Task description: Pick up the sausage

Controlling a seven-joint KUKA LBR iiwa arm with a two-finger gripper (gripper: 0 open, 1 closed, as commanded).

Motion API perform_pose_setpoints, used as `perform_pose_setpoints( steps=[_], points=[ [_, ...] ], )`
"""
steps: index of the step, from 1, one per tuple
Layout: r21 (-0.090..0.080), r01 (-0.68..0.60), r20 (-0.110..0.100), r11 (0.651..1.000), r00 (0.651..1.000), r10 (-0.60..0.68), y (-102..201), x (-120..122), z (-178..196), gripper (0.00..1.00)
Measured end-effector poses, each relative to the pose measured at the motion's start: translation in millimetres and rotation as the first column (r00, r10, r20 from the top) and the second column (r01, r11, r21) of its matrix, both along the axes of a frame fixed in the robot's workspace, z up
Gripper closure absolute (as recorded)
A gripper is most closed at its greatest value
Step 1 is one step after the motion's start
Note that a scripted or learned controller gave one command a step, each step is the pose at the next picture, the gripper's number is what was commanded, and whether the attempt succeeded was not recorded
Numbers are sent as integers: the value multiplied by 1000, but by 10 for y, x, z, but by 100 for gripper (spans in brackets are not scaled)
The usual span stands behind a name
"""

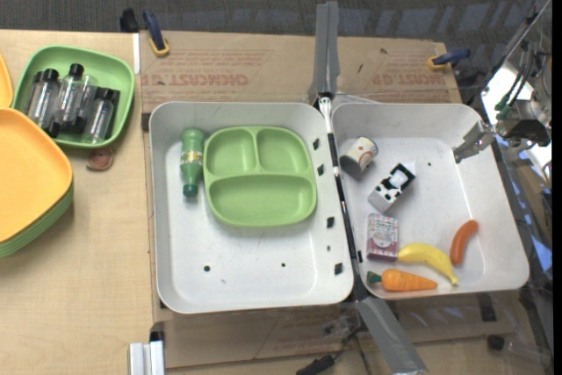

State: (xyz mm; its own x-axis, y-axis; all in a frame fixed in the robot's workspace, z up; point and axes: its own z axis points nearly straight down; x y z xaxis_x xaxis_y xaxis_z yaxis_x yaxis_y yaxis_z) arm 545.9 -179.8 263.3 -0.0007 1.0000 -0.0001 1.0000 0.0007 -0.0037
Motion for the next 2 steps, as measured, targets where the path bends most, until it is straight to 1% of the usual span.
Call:
perform_pose_setpoints(
  steps=[1,2],
  points=[
    [0,24,0,1000,1000,-24,39,41,-1426,0],
    [1,124,1,992,992,-124,-187,-667,-1708,0]
  ],
)
